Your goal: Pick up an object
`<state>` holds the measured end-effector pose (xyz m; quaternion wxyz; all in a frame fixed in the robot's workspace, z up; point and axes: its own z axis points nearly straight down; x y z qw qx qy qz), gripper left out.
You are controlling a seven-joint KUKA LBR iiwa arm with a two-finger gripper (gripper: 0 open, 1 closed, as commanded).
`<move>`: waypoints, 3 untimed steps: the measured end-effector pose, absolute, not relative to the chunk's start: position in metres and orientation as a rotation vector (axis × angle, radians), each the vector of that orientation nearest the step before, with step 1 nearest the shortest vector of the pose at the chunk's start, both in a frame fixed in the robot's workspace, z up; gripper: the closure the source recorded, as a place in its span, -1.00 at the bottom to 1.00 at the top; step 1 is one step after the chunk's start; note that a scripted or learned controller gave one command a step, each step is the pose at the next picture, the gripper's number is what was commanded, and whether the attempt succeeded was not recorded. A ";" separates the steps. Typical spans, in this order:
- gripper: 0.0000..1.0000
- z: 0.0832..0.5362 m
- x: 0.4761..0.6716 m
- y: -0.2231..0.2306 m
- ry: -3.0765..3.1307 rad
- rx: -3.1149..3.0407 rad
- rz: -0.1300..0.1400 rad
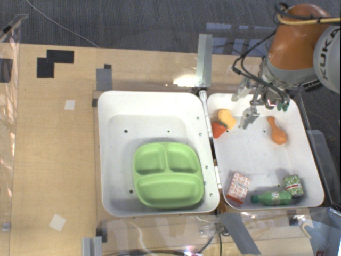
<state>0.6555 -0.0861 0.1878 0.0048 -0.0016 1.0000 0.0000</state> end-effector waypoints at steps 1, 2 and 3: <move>-1.00 0.098 0.667 -0.082 3.131 0.282 0.000; 1.00 0.112 0.673 -0.080 3.110 0.273 0.000; 1.00 0.225 0.626 -0.026 3.086 0.448 0.008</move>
